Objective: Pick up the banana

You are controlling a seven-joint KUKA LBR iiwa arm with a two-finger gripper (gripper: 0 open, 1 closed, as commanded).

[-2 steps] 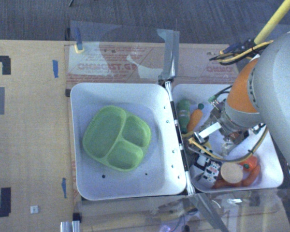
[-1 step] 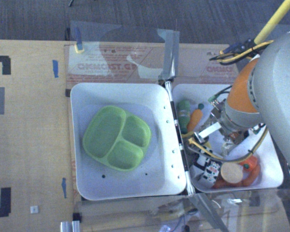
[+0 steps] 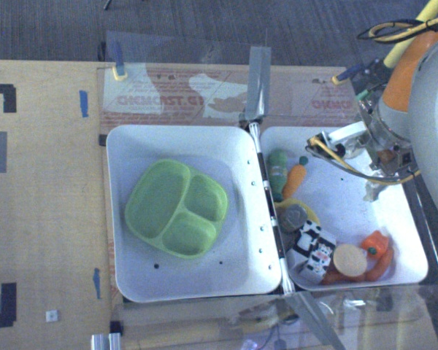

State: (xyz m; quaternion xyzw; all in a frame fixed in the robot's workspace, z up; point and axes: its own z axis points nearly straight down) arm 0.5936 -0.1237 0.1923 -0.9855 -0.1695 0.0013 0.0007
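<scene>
Your banana [image 3: 309,211] shows as no more than a yellow arc in the right bin [image 3: 416,268], near that bin's left wall, curving around a grey disc-like piece [image 3: 293,216] that lies on top of it. Judge it light and fairly stiff, with a smooth skin that could slip, and likely a toy like its neighbours; the exposed arc toward three o'clock of the disc looks like the best place to pinch, across its narrow width, since the rest is covered. At twelve o'clock of the banana sit an orange carrot [image 3: 294,181] and a green item [image 3: 277,165]; at six o'clock is a black-and-white patterned object [image 3: 312,245], then a tan round piece [image 3: 350,259] resting on something red-orange [image 3: 379,252]. Crowding on both sides means your fingers may snag a neighbour. The gripper [image 3: 372,189] hangs at about three o'clock of the banana, well apart from it, above bare bin floor; you cannot tell from here whether it is spread or closed, and nothing is visibly held. The left bin [image 3: 124,268] carries a green divided plate [image 3: 177,207]. Red lettering runs along the cardboard strip [image 3: 153,100] behind the bins, too washed out to read with confidence.
</scene>
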